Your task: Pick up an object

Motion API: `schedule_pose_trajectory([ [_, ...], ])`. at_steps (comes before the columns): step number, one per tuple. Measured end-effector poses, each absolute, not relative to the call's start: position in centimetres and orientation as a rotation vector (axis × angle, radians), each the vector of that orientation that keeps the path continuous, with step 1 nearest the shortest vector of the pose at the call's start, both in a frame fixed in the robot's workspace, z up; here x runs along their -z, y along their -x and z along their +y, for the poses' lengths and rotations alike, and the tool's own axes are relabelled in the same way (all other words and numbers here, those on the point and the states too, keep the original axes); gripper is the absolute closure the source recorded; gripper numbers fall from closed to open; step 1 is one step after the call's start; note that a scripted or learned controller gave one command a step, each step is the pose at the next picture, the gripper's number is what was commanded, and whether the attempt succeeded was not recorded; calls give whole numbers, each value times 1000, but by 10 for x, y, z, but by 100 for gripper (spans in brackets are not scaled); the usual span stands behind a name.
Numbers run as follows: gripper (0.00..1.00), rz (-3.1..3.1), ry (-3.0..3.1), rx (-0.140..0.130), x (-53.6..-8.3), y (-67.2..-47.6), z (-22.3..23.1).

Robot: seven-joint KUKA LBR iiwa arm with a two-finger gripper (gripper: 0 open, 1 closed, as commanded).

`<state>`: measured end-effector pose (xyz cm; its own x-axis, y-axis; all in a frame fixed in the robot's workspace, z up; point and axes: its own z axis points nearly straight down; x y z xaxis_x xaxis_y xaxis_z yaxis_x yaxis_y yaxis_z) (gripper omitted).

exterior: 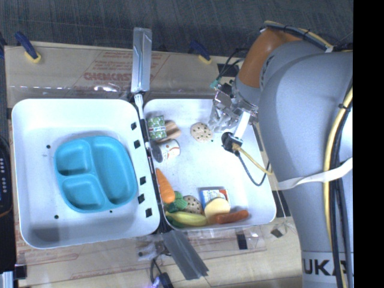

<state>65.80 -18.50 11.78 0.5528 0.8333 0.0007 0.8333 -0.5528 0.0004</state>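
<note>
Objects for picking lay in the right bin [255, 188], and we went through them from the near edge back. Nearest us, along that bin's front wall, we saw a yellow banana [187, 219] beside a red sausage [231, 217], with a pale yellow round piece [217, 206] and a small blue-and-white carton [211, 194] just behind them. A brown speckled cookie [191, 204] sat close to the banana, and an orange carrot [165, 188] lay against the divider. Farther back we found a white ball with red stitching [171, 150], a green patterned can [156, 126] and a bread roll [171, 128], then a second speckled cookie [202, 131]. The gripper [221, 120] hung just beside that cookie, near the far right corner; we could not tell how its jaws stood. In the left bin [30, 161] a blue divided plate [93, 173] rested.
</note>
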Motion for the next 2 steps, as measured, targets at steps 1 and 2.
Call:
schedule_pose_trajectory([
  [1, 0, 1488, -2769, 0, -117, -658, -184],
  [2, 0, 1557, -2735, 7, -91, -557, -147],
])
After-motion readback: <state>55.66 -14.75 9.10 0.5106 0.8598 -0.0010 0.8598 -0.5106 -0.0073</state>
